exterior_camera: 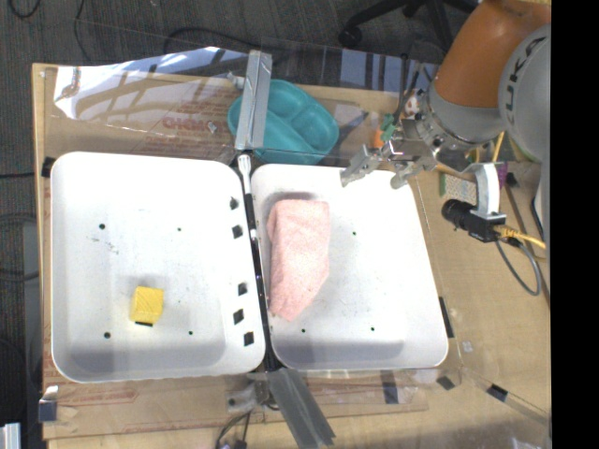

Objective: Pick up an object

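Hand (379,168) hovers over the right bin's (412,344) far edge, fingers apart, nothing between them; pink cloth (298,255) lies folded along that bin's left side, near the divider; yellow block (147,305) sits in the left bin (84,185), well apart; teal tray (295,124) behind both; cloth looks the nearer target; best approach probably straight down on its middle, pinching a fold; soft fabric may slip.

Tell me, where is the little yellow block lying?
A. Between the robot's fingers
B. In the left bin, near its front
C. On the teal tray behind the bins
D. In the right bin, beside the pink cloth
B: the yellow block lies alone on the floor of the left bin, toward its front edge, apart from the pink cloth in the right bin.
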You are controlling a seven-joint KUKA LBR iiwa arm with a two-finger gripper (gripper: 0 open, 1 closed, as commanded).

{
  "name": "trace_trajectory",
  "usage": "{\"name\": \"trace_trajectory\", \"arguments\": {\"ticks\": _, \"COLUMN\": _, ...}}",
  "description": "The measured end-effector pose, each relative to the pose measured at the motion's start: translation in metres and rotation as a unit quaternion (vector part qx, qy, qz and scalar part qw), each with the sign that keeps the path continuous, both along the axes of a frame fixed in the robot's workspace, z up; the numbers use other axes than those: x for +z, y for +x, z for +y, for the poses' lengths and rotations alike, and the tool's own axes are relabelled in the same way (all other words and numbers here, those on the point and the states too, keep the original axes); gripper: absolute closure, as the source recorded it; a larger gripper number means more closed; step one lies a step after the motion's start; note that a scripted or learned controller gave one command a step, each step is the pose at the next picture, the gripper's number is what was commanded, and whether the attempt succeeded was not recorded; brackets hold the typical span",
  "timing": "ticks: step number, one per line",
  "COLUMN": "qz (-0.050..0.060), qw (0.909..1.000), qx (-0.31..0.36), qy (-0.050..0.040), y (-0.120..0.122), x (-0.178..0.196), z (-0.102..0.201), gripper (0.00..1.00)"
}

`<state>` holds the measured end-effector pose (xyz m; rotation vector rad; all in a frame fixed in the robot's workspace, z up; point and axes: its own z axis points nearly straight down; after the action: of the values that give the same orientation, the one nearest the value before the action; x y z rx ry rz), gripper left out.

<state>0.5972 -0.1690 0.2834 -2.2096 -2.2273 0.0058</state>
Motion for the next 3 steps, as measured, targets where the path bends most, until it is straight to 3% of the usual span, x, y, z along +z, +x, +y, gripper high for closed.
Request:
{"name": "trace_trajectory", "arguments": {"ticks": 1, "qz": -0.004, "qw": 0.9996, "qx": 0.027, "qy": -0.0002, "y": 0.014, "x": -0.189, "z": -0.035, "gripper": 0.00}}
{"name": "trace_trajectory", "arguments": {"ticks": 2, "qz": -0.004, "qw": 0.9996, "qx": 0.027, "qy": -0.0002, "y": 0.014, "x": -0.189, "z": -0.035, "gripper": 0.00}}
{"name": "trace_trajectory", "arguments": {"ticks": 3, "qz": -0.003, "qw": 0.9996, "qx": 0.030, "qy": 0.0004, "y": 0.014, "x": -0.179, "z": -0.034, "gripper": 1.00}}
